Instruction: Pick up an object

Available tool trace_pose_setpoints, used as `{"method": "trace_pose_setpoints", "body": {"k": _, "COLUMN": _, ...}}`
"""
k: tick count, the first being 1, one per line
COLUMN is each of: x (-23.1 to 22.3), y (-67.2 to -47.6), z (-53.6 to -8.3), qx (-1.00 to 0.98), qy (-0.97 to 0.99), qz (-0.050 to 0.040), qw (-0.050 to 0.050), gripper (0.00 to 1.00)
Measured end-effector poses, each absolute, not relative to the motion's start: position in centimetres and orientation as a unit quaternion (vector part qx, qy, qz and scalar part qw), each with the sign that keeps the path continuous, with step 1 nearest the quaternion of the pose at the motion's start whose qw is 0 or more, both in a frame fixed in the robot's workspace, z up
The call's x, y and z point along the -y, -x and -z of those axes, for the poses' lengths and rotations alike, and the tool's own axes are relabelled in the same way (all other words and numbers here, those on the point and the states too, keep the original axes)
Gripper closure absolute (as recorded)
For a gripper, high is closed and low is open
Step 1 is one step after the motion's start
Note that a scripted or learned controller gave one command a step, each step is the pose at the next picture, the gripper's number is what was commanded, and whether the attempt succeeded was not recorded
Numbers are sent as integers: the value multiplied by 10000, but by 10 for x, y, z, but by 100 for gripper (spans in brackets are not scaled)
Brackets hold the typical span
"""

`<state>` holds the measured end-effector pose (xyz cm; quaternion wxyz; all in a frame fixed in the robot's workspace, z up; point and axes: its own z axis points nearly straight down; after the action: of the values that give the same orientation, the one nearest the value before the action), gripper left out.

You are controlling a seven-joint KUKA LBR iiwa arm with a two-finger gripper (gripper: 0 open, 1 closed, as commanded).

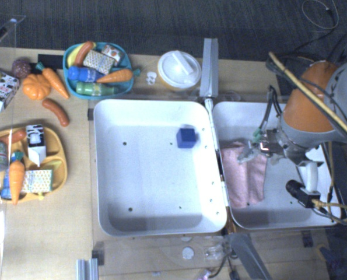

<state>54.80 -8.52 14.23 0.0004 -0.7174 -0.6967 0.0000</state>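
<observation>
- You cannot tell how the two-finger gripper (260, 146) stands; it is too small and cluttered to read.
- You see it over the right shallow white bin (290, 217), just above a crumpled pink cloth (243, 177) lying along that bin's left side.
- A small blue cube (186, 137) sits well apart, in the left white bin (121, 214), toward its far right.
</observation>
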Motion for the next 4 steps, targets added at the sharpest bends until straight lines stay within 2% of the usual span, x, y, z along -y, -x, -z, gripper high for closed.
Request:
{"method": "trace_pose_setpoints", "body": {"k": 1, "x": 88, "y": -579, "z": -92, "qx": 7266, "qy": 6870, "qz": 59, "qw": -58, "gripper": 0}}
{"method": "trace_pose_setpoints", "body": {"k": 2, "x": 102, "y": -615, "z": -92, "qx": 7297, "qy": 6837, "qz": 60, "qw": -66, "gripper": 0}}
{"method": "trace_pose_setpoints", "body": {"k": 3, "x": 145, "y": -584, "z": -92, "qx": 7683, "qy": 6400, "qz": 50, "qw": -77, "gripper": 0}}
{"method": "trace_pose_setpoints", "body": {"k": 4, "x": 91, "y": -580, "z": -92, "qx": 7903, "qy": 6126, "qz": 54, "qw": -77, "gripper": 0}}
